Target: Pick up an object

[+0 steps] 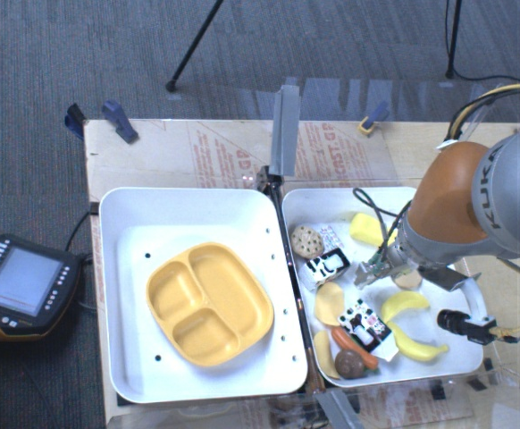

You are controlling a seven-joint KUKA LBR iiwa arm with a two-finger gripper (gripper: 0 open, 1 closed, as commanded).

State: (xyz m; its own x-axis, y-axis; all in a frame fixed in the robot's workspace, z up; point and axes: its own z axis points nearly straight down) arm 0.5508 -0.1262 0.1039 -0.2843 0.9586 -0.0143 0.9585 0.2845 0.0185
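Hand (pixel 373 271) is low inside the right bin (pixel 471 365); whether it is apart or together cannot be told. No object is visibly gripped. Just left of the hand lies a black-and-white card (pixel 329 264), with a cookie (pixel 307 240) beyond it. Below the hand lie a patterned card (pixel 364 323) and a banana (pixel 414 340). Well to its left, a yellow divided plate (pixel 208 303) sits in the left bin (pixel 121 239).

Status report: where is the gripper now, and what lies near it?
Gripper low over right bin, nothing seen held. Bananas, cookie, carrot lie loose. Yellow tray in left bin.
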